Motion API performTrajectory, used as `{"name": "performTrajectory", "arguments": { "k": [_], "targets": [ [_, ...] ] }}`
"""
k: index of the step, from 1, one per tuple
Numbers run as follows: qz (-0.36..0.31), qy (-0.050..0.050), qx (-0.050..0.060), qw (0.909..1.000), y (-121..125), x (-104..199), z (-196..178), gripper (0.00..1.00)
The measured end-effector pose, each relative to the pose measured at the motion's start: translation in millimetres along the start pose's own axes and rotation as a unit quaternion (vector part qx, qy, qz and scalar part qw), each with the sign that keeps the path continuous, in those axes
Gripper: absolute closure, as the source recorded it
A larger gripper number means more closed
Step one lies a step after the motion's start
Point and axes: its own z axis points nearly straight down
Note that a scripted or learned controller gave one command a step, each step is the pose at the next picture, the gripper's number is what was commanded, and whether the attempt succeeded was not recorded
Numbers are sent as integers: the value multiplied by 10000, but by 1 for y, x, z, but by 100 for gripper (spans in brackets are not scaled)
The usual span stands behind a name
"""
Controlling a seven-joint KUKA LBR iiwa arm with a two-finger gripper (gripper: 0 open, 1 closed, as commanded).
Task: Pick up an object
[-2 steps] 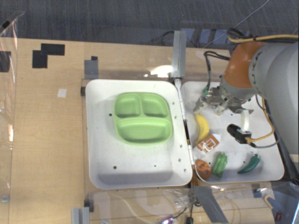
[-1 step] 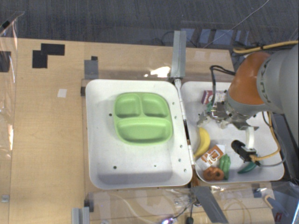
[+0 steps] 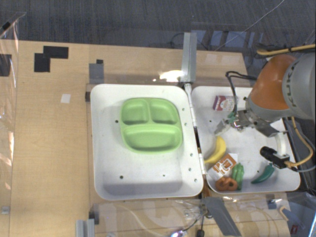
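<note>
Task looks early: nothing lifted yet, as far as I can judge. Arm comes in from right of frame, w/ gripper low over the right bin, upper-middle of it. Can't tell if the gripper is released or clenched; nothing visible in it.

Candidates all lie in the right bin: banana just below-left of the gripper, small red-white packet above it, orange box, green pepper, brown pretzel-like bit at bottom, another green veg lower right.

Left bin holds a green divided plate, well apart. Bottom items crowd together, touching; banana seems the clearest pick. Cables near the right wall could snag.
</note>
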Motion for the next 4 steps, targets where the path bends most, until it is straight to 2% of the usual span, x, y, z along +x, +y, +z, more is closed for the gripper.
{"name": "performTrajectory", "arguments": {
  "k": [1, 2, 3, 4],
  "targets": [
    [-428, -21, -21, 9991, -25, 27, -2, 0],
    [-436, 9, -38, 9990, -22, 30, -14, 100],
    [380, 16, 64, 9993, 30, 107, -94, 100],
    [167, 10, 61, 9998, 37, 91, -94, 100]
  ]
}}
